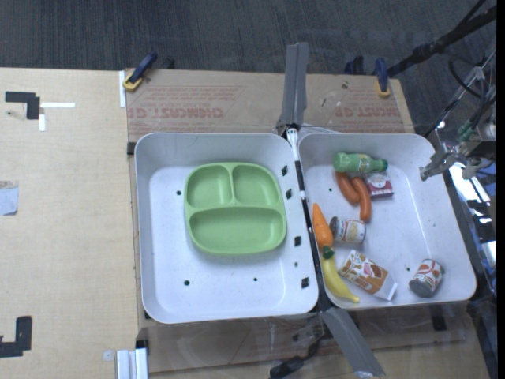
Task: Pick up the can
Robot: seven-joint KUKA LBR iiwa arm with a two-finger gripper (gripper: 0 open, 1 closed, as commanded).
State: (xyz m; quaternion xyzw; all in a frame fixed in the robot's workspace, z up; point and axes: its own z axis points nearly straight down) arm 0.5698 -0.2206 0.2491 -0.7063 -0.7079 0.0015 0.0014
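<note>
Left bin (158, 290) holding 1 green 3-compartment plate (235, 208), right bin (442, 219) holding green bottle (359, 163), 3 carrots, banana (338, 279), juice carton (367, 275), small jar (348, 230), can (426, 278) red-and-white, on its side at near-right corner, gripper (442, 163) above far-right rim, grip state cannot be told.

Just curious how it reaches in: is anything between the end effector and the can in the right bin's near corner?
Nothing visible. Bare bin floor lies between the end effector at the right rim and the can; the carton lies apart from it.
</note>
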